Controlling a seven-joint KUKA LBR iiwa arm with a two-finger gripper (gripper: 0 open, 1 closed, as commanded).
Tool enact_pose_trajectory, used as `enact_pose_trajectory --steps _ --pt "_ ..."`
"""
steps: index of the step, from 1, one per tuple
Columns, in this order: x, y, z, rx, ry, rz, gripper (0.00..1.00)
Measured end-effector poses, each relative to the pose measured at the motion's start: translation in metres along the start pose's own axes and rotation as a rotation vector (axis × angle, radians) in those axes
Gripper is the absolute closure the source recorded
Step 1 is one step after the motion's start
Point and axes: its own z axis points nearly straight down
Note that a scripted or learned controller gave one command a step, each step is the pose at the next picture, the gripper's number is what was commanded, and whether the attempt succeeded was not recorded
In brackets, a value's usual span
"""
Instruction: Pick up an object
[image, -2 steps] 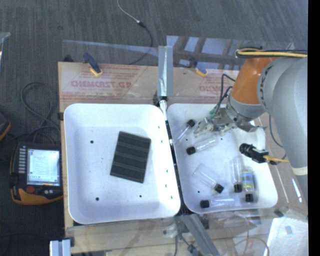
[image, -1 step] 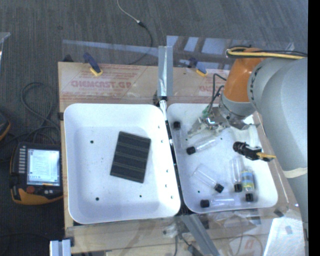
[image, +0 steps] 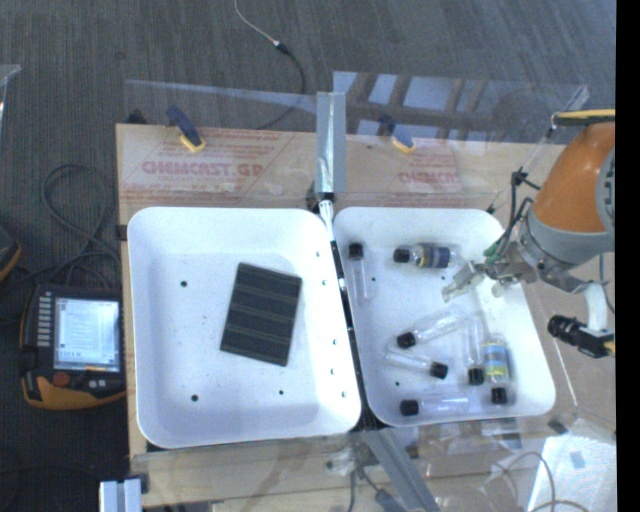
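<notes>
A dark ribbed rectangular pad (image: 262, 313) lies flat in the middle of the left bin (image: 160, 240). The right bin (image: 385, 222) holds several clear vials with black caps. One vial (image: 356, 270) lies along its left wall and a labelled vial (image: 428, 256) lies near the back. Another vial (image: 432, 328) rests mid-bin, a yellow-labelled vial (image: 493, 358) sits at the front right, and one more vial (image: 440, 405) lies by the front wall. My gripper (image: 472, 280) hangs over the right part of this bin, below the orange-banded arm (image: 575, 190), with nothing seen held.
A teach pendant (image: 75, 345) with cables lies on the floor left of the bench. Two blue-and-yellow clamps (image: 185, 128) (image: 396, 136) hold the back board. A metal post (image: 329, 150) rises behind the seam between the bins.
</notes>
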Motion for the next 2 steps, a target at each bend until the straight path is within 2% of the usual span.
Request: enact_pose_trajectory --steps 1,2 --pt "-0.01 0.039 0.049 -0.004 0.004 -0.073 0.0" --pt "0.004 0.085 -0.039 -0.004 0.001 -0.121 0.0"
